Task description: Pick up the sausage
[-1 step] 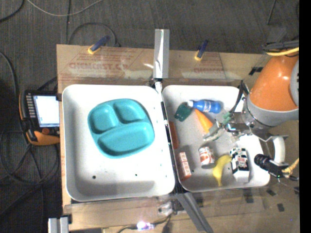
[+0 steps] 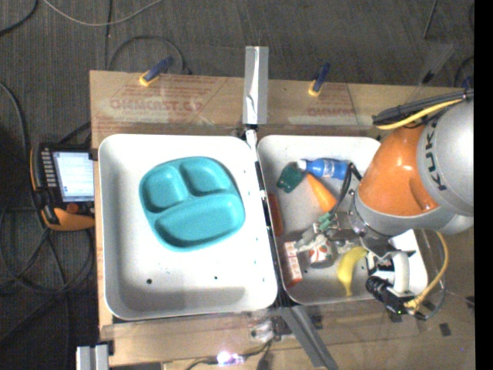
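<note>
One arm [image 2: 416,183] over right bin [image 2: 308,287] | gripper [image 2: 339,230] above banana [image 2: 350,268] | fingers: can't tell | step: reach; next: locate sausage

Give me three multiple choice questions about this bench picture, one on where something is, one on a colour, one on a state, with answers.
1. Where does the teal divided plate lie?
A. in the left bin
B. in the right bin
C. on the floor

2. What colour is the banana in the right bin?
A. red
B. yellow
C. purple

3. How does the arm stand?
A. folded away behind the bench
B. over the left bin
C. reaching over the right bin

Answers: 1 A, the plate sits in the middle of the left bin. 2 B, the banana is plainly yellow. 3 C, the orange and grey arm hangs above the right bin's clutter.
</note>
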Action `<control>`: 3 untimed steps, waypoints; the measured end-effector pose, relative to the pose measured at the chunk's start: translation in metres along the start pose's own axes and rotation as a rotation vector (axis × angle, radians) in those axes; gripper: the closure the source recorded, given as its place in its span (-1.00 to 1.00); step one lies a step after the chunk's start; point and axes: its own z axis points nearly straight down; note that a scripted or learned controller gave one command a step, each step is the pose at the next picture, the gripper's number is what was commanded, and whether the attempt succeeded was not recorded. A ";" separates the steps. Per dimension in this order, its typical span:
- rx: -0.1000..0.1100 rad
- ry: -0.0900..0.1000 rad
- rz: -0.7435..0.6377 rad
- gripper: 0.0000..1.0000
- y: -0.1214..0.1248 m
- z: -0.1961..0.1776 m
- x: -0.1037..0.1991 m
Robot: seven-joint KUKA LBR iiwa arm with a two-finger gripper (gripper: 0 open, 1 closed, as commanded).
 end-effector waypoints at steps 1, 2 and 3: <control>-0.001 0.002 0.201 -1.00 0.030 -0.042 0.082; 0.002 -0.004 0.255 -1.00 -0.002 -0.083 0.096; 0.001 -0.006 0.165 -1.00 0.010 -0.079 0.084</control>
